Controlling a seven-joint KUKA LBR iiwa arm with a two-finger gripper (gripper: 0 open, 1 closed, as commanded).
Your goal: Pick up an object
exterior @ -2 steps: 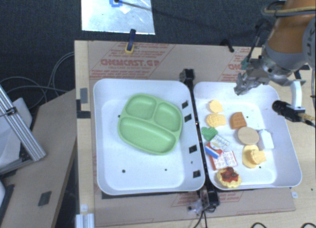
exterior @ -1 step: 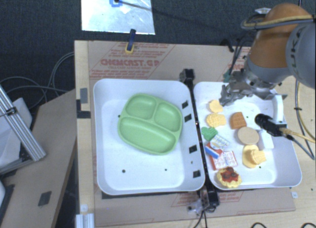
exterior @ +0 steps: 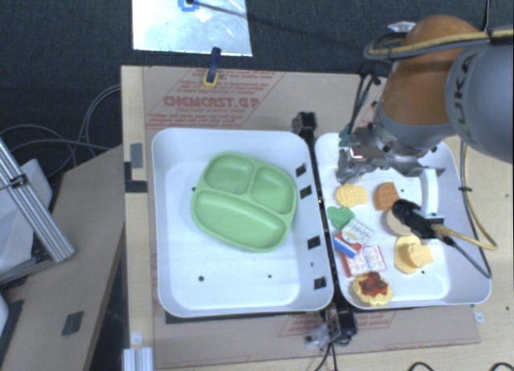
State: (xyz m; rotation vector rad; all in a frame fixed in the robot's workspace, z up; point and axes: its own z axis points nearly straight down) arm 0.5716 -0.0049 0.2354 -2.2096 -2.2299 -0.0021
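Observation:
My gripper [exterior: 350, 170] hangs over the far left part of the right bin [exterior: 464, 275], just above a round yellow toy food piece [exterior: 351, 196]. To the right of that piece lies an orange-brown piece [exterior: 386, 195]. A green piece [exterior: 340, 217] sits below them, by the bin's left wall. Nearer the front lie a red, blue and white packet [exterior: 350, 245], a white card [exterior: 370, 259], a yellow piece [exterior: 413, 254] and a small pizza-like piece [exterior: 372, 287]. Nothing shows as held.
The left bin [exterior: 181, 281] holds a green divided plate [exterior: 244, 200]. A black divider with clips [exterior: 315, 201] runs between the bins. The grey and orange arm [exterior: 434, 64] covers the far right corner of the right bin.

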